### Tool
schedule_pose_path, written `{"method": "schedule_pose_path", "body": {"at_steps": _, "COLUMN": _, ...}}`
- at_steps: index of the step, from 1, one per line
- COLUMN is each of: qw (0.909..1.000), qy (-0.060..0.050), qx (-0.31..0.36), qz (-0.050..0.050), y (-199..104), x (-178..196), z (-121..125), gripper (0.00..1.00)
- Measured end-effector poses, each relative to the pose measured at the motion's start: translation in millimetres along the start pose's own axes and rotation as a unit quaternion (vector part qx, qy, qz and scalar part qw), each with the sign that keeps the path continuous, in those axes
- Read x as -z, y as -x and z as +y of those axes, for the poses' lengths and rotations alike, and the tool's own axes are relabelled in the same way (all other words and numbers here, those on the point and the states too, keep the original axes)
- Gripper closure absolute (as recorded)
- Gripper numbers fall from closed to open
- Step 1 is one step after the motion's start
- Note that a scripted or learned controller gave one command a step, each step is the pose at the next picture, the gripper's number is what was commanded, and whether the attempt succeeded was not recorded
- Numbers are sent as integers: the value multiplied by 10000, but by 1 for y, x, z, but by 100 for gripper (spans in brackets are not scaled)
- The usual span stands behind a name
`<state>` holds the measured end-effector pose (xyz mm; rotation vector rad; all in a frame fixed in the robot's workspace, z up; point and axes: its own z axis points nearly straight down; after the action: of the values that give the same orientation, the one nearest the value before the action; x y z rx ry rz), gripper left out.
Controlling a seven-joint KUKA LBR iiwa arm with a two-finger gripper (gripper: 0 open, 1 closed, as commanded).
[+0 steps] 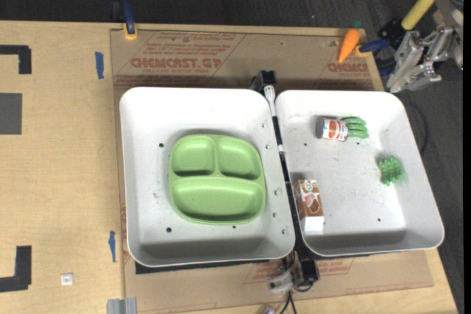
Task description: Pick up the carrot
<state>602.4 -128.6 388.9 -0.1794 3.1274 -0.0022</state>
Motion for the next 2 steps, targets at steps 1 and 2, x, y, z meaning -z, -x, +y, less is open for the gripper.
{"method": "schedule_pose_path", "body": {"at_steps": 1, "qw": 9982, "qy": 17, "qx": 592, "qz": 22, "y": -1, "x": -108, "z": 65, "gripper": 100}}
{"method": "schedule_pose_path", "body": {"at_steps": 2, "qw": 9924, "qy": 14, "qx": 1227, "qz": 29, "y": -51, "x": -142, "z": 7, "gripper": 100}}
